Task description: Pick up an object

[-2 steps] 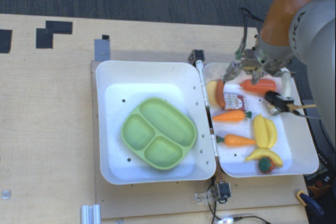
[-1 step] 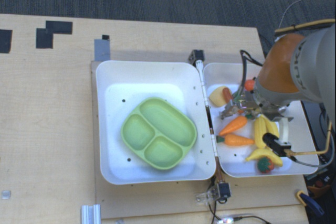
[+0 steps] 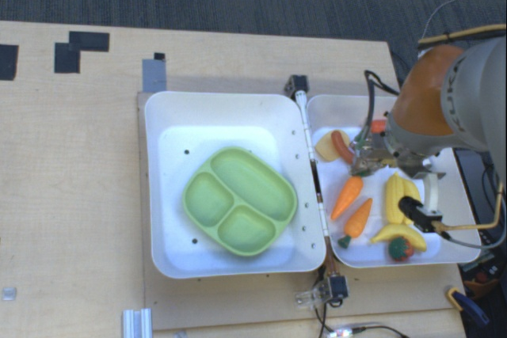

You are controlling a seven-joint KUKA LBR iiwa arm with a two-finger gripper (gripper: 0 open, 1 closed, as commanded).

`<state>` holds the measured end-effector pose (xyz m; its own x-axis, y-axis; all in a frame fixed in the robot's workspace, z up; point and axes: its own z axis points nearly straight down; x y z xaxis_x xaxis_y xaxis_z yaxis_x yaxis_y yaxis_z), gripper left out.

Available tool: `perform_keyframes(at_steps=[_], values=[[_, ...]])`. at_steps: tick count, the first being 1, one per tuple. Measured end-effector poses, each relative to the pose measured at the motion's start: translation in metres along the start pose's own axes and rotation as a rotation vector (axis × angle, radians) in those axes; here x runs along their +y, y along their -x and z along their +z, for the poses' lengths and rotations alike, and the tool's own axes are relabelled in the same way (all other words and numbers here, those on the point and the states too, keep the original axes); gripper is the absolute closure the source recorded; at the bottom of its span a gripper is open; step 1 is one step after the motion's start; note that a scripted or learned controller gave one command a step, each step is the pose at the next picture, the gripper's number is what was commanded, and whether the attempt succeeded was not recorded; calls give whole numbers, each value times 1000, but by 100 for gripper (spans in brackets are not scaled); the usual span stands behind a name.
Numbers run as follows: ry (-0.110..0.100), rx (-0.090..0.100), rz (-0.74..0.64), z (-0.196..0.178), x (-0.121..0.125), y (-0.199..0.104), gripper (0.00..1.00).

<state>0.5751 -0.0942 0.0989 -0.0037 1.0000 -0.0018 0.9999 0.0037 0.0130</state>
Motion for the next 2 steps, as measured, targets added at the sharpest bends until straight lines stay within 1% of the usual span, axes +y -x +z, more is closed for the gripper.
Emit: perform_keyframes(at_steps=[1, 2], values=[[-9, 3, -1, -87, -64, -77, 100], [-10, 3, 0, -87, -65, -76, 0]])
